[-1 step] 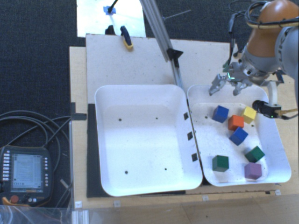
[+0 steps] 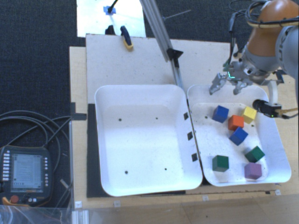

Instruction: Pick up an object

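Blue cube [image 2: 221, 114] (matte, tilted) sits below the spread claw [image 2: 227, 86].

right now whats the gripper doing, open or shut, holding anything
gripper: open, holding nothing, above the far edge of the right bin, apart from the blocks.

Bright, even light falls from above. Both white bins [image 2: 140, 101] glare nearly to blankness, and a panel [image 2: 93, 8] at the top is blown out. Shadows under my cubes [image 2: 236, 122] are short and soft. Focus is slightly soft throughout.
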You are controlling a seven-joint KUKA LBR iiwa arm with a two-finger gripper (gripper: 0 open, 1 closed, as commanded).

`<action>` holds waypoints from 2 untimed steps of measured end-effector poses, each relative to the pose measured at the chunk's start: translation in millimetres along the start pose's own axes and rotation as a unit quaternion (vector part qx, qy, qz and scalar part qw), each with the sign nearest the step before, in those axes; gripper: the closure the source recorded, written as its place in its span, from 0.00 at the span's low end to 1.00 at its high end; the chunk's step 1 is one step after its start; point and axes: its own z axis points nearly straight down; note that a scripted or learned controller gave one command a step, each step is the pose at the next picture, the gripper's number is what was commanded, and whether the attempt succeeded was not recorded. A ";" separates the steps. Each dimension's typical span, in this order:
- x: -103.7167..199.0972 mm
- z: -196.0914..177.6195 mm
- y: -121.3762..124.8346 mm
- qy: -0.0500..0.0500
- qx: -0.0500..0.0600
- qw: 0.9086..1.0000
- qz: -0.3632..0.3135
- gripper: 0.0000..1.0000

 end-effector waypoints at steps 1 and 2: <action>2.4 57.1 8.5 0.000 0.002 1.000 0.000 0.00; 2.9 107.6 8.2 0.000 0.002 1.000 0.000 0.00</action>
